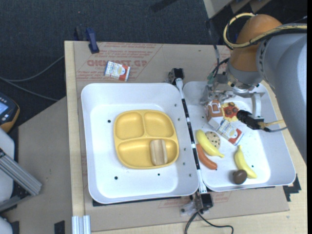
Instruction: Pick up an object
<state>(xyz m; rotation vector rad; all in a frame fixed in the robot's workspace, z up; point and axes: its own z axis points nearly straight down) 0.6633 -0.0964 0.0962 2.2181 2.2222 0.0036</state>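
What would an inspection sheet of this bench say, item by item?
Surface: cardboard-covered bench bearing a left white bin and a right white bin.
Job's things: right bin holds two bananas, a cookie, a carrot-like orange stick, a brown ball and small packets.
Clutter: yellow divided plate with a bread-like piece in the left bin; small box and blue clip on the cardboard.
Grippers: gripper low over the packets; hold unclear.
Cables: yellow cable loop on the arm.
Surroundings: dark carpet.
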